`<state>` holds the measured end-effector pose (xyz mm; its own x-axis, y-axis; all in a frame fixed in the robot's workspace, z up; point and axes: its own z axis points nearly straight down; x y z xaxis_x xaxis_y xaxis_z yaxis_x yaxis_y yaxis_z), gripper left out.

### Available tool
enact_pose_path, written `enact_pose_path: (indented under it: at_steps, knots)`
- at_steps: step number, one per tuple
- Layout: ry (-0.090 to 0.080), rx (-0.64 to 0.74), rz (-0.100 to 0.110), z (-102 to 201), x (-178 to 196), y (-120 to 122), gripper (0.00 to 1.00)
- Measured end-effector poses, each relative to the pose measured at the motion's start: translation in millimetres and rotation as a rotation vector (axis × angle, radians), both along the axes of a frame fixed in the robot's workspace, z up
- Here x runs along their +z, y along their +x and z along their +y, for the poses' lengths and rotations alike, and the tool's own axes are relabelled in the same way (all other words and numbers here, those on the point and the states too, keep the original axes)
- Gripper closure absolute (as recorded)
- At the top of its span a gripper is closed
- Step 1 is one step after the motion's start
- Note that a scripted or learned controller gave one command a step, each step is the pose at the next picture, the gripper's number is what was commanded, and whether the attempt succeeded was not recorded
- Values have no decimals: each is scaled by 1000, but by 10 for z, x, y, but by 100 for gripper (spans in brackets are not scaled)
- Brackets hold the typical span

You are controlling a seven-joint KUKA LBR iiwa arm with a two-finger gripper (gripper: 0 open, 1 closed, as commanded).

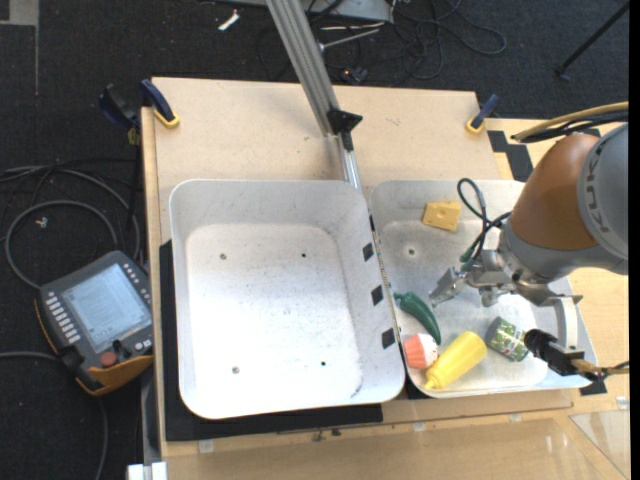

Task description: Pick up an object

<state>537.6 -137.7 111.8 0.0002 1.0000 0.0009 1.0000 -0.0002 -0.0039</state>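
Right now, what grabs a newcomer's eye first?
The arm, grey with an orange band, reaches in from the right over the right bin. All the small things cluster there: a yellow block at the back, a green pepper, a yellow bottle and a green can at the front.

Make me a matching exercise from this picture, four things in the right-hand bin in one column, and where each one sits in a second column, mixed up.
Things:
1. tan block
2. green pepper-shaped toy
3. yellow bottle
4. small green can

Places:
A. near the bin's front rim, lying on its side
B. at the back of the bin, apart from the rest
C. beside the divider between the bins, in front of the gripper
D. on the bin's right side, just right of the yellow bottle

Pairs: 1-B, 2-C, 3-A, 4-D
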Motion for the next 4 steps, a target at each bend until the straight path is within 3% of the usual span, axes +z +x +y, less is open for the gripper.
enact_pose_path:
  at_steps: [1, 3, 4]
  knots:
    - [-1, 0, -5, -3, 130, 9, 100]
    - [-2, 3, -8, -51, 907, 110, 100]
    - [1, 9, -5, 478, 874, 260, 100]
